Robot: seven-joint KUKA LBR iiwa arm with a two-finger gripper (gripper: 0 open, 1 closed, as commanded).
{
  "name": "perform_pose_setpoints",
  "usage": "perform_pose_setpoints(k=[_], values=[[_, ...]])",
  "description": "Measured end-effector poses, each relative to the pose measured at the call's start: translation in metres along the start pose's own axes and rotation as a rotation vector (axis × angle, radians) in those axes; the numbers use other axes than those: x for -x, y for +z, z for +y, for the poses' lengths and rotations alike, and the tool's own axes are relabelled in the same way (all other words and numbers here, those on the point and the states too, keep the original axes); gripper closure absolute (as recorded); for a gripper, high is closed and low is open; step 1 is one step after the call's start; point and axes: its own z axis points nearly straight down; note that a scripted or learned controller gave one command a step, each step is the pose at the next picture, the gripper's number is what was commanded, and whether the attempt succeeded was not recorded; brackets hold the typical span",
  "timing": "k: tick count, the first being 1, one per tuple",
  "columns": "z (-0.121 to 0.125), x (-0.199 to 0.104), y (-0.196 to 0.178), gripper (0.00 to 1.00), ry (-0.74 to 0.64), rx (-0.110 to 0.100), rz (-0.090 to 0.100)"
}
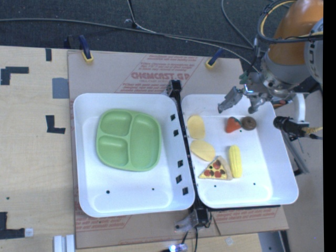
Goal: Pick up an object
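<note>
Objects aren't picked yet: left bin (84, 156) has the green divided plastic plate (128, 139); right bin (273, 167) holds a pizza slice (215, 170), yellow corn cob (235, 161) and red strawberry (233, 124) near its back edge. Gripper (242, 102) hovers above, fingers spread, holding nothing.

Green plate (128, 140) smooth matt plastic; white bins (84, 156) glossy plastic; bench (31, 156) pale wood.

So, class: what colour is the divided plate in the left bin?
Light green; the divided plate shows clearly in the camera view.
</note>
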Motion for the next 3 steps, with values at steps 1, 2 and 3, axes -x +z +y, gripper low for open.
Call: perform_pose_setpoints(k=[1, 2, 3], values=[[0.002, 0.000, -0.007, 0.00, -0.003, 0.012, -0.002], [0.008, -0.003, 0.056, 0.00, -0.003, 0.007, -0.001], [0.003, -0.008, 0.119, 0.00, -0.003, 0.008, -0.001]])
